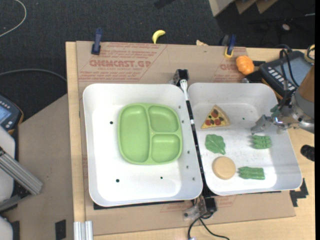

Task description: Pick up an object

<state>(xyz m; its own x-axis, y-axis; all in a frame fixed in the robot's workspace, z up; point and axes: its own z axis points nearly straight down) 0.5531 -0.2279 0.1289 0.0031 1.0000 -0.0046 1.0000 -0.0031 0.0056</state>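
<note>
Caught the claw (265, 124) low over the outer side of the right bin (239, 89), on the arm (305, 109) reaching in from the right. Could not tell whether apart or together, and saw nothing clamped in it. Found the likeliest target, a green lump (261, 142), just beside and below the tip, apparently not yet touched. Spotted farther out a green strip (251, 173) near the front rim, a cookie (224, 167) just beside that, a leaf (215, 144) at mid-bin and a pizza slice (216, 118) toward the divider. Noted, beyond that, a green tray (150, 133) lying in the left bin (95, 134). Judged the main risk a closing on air, given a tip set off to one side of the lump rather than squarely over it. Feared also a nudge sending the low, flat piece sliding toward the near wall and out of easy reach. Reckoned a slip likely on so thin a shape, or a scrape on the bin floor from too deep a descent. Rated the other pieces well apart, so unlikely to be disturbed.
</note>
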